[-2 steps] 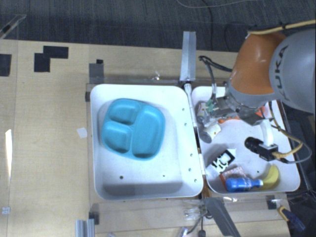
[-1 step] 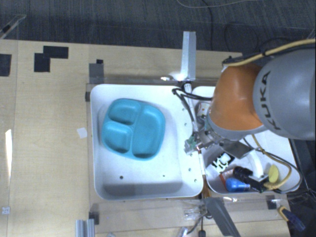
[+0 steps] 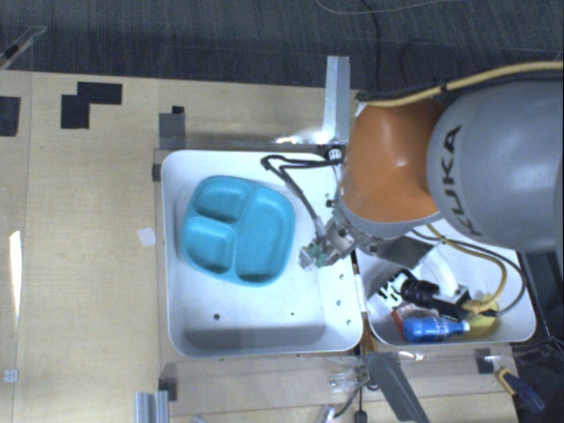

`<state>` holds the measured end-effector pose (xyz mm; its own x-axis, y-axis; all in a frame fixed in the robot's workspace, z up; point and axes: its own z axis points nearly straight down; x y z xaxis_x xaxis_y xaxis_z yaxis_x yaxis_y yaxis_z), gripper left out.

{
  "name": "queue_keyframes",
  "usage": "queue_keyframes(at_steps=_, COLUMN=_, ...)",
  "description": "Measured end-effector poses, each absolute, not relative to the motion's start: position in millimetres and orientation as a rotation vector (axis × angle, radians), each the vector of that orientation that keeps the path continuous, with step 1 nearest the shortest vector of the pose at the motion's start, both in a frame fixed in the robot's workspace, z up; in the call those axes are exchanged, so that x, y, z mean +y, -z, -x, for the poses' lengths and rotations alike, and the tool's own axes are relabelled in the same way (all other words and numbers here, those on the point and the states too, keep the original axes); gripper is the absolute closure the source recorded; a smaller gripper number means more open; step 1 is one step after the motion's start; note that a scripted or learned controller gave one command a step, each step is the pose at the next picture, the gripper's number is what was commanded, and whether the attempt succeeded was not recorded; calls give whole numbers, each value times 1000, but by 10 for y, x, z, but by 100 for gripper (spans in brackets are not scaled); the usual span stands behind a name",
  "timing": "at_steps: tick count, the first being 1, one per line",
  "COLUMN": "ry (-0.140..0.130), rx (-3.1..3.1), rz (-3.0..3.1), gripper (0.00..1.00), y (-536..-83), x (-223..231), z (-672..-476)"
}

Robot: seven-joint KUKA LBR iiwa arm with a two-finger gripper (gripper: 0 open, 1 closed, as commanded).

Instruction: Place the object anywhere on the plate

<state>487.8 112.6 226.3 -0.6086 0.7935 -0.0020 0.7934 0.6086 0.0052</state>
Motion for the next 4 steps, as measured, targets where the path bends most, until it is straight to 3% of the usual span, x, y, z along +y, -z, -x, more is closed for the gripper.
queue_keyframes(at_steps=1, ry=-7, rx=2840, rz=-1329, gripper=100, y=-2363, x=1323, z=-6353)
queue_keyframes(at_steps=2, ry=-17, rx=2703, rz=-1583, gripper=100, y=-985, x=1626, z=-5723)
queue_keyframes(at_steps=3, ry=-8, rx=2733, rz=-1540, gripper=100, y=-1779, x=2162, z=-5950)
queue_keyframes(at_steps=4, ry=-7, rx=2806, rz=-1403, gripper=100, y=-2337, x=1698, z=-5489)
